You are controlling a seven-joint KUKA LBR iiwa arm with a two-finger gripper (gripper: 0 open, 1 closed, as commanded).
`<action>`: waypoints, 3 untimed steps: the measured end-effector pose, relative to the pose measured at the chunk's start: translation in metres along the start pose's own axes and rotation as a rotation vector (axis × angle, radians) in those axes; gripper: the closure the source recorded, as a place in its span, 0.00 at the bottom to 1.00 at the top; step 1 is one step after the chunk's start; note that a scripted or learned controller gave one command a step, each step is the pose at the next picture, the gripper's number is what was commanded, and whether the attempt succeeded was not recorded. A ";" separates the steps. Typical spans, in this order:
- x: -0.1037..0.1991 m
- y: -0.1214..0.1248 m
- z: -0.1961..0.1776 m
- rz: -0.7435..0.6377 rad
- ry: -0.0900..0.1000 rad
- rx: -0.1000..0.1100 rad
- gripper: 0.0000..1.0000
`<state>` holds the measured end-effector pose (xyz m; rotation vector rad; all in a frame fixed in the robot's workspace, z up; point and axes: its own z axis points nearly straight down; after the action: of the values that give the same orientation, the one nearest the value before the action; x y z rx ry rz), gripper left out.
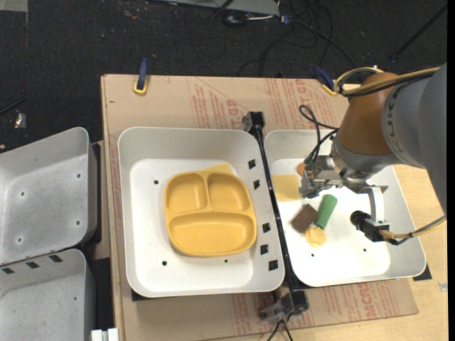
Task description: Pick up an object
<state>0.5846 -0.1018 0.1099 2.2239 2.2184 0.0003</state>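
Note:
In the right bin (398, 261) lie a green cylinder (325, 212), a brown block (305, 218) just left of it, and a small yellow piece (316, 236) below them. A pale yellow flat piece (285, 187) rests against the bin's left wall. My gripper (315, 182) hangs low over the bin's left part, just above the cylinder's upper end and right of the pale yellow piece. Nothing shows held in it.
The left bin (142, 190) holds a yellow divided plate (210, 214). A black divider with clips (266, 197) runs between the bins. The arm's grey and orange wrist (370, 130) covers the right bin's upper part. Grey metal trays (43, 190) lie off the bench at left.

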 end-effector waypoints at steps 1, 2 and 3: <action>0.000 0.002 -0.064 -0.004 -0.001 -0.006 1.00; 0.006 0.008 -0.110 -0.006 -0.001 -0.005 1.00; 0.011 0.000 -0.164 -0.006 -0.001 -0.005 1.00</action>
<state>0.5847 -0.0910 0.2738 2.2140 2.2224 0.0054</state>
